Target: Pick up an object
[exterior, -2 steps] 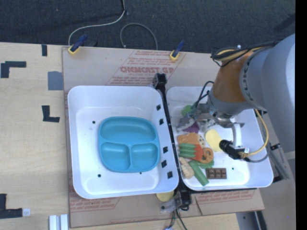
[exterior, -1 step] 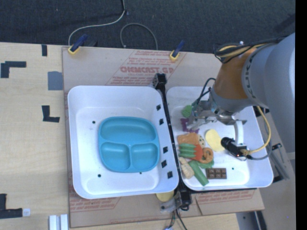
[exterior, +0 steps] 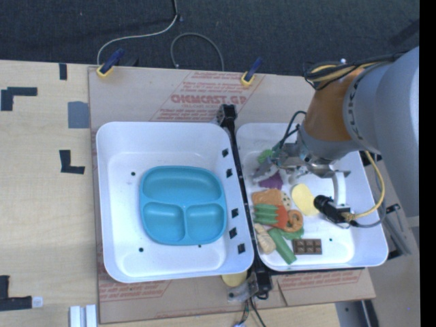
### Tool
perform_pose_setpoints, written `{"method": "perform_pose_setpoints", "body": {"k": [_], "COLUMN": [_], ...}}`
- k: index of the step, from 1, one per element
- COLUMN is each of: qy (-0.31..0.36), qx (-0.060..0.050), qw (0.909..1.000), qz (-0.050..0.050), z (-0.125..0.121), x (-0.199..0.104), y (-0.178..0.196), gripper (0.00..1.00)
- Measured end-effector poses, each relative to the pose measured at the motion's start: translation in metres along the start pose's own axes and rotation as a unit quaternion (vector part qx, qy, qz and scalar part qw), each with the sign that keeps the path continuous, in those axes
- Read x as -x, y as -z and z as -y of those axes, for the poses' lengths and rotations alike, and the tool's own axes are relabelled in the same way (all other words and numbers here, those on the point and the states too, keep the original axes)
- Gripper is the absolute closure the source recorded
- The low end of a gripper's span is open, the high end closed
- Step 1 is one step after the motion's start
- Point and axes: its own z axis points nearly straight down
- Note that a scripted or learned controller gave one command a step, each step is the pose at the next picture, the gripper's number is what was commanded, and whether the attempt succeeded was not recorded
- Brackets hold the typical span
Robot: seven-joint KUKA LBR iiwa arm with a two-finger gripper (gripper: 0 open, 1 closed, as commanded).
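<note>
Two white bins sit side by side on the bench, and I take the black divider [exterior: 235,182] between them as my landmark. Left of the divider, the left bin [exterior: 116,155] holds a blue tray [exterior: 182,204] with three compartments, lying flat.

Right of the divider, the right bin [exterior: 361,251] holds the pile I work from. Just beside the divider lie an orange piece [exterior: 268,197], a carrot [exterior: 281,216] below it, a green pod [exterior: 282,245] angled toward the bin's near edge, and a pale piece [exterior: 263,242] touching the pod's left side. A chocolate bar [exterior: 307,246] rests just right of the pod. A yellow round piece [exterior: 303,199] sits farther right of the divider, and a purple piece [exterior: 271,181] lies above the orange one.

My arm [exterior: 381,107] comes in from the right, bent over the far right part of the right bin, the orange band [exterior: 327,111] tilted down toward the divider. My claw [exterior: 272,163] hangs over the purple piece and a small green piece [exterior: 264,156], near the divider's upper half. The wrist hides the tips, so I cannot tell whether my claw is spread or pressed together, nor whether it grips anything.

A black cable end [exterior: 327,208] hangs off my wrist, right of the yellow piece.
</note>
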Motion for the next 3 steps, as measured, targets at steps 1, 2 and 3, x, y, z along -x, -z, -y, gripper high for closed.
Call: {"method": "perform_pose_setpoints", "body": {"k": [1,2,3], "qy": [0.000,0.000,-0.002], "qx": [0.000,0.000,0.004], "qw": [1.0000,1.0000,1.0000], "qz": [0.000,0.000,0.001], "z": [-0.005,-0.005,0.036], "x": [-0.001,-0.001,0.035], "y": [-0.018,-0.007,-0.013], "gripper": [0.00,1.00,1.00]}}
